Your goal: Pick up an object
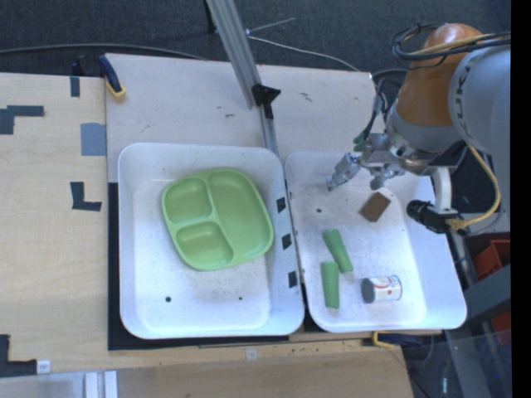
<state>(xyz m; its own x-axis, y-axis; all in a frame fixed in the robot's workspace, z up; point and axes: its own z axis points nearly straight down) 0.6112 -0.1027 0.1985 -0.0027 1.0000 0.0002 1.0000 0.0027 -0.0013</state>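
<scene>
a: where is your end effector [358, 172] right now?

b: it hangs over the far part of the right bin [431, 301], near that bin's far left corner. from this slant i cannot tell whether it is released or clenched, and i see nothing between its tips.

a: what lies in that bin?

b: a small brown block [376, 206], boxy and matte, sits just beside my end effector, toward the near right of it, apart from it. its long axis runs on a diagonal, from near left to far right. nearer the front are two green sticks [338, 250], smooth and rod-shaped. the farther one leans slightly, its far end toward the left; the nearer one [330, 284] runs almost straight front to back. they lie close, nearly end to end. to their right is a small white can [382, 288] on its side, dark lid facing left, with a red mark on its wall.

a: and the other bin?

b: the left bin [141, 305] holds a green plate [217, 217], glossy plastic, rounded corners, split into three compartments. both bins are white and speckled, on a pale tabletop [50, 247].
</scene>
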